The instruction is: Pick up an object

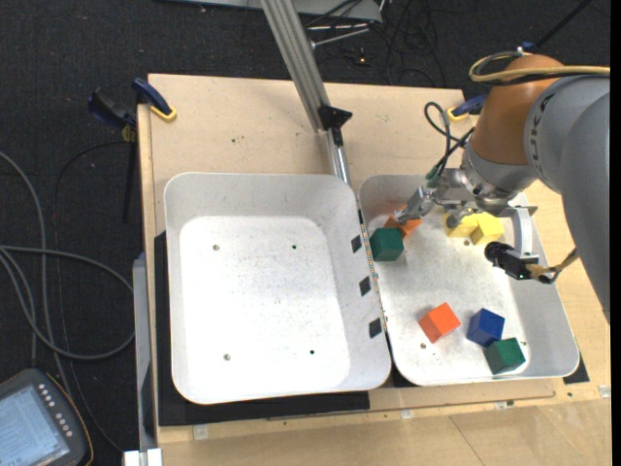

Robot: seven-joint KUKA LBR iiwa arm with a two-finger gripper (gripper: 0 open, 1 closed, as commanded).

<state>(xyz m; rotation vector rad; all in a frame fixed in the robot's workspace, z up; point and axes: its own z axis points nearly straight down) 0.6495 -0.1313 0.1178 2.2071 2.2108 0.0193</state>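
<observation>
- overhead, two shallow white bins sit side by side on a wooden bench; the left bin [257,289] has a speckled floor, and the right bin [543,343] holds all the loose blocks.
- the grey arm [572,124] with its orange band [509,115] reaches in from the right and bends down over the upper part of the right bin.
- the gripper [419,207] hangs low at the bin's upper left corner, close to the divider between the bins; how wide it stands and whether it has hold of anything cannot be told from this angle.
- a green block [386,245] lies just below and left of the gripper tip, near the wall shared by the two bins.
- a small orange piece [408,225] shows just beside the green block, right under the gripper; whether it touches the gripper cannot be told.
- a yellow block [475,227] lies under the wrist, partly covered by the arm's hardware.
- an orange block [440,320] rests near the middle of the lower half of the right bin, well apart from the gripper.
- a blue block [485,325] lies to the right of the orange block, and a dark green block [505,355] sits just beside it, near the bin's lower right corner.
- a metal pole [301,66] slants across the top of the bench toward the gap between the bins.
</observation>
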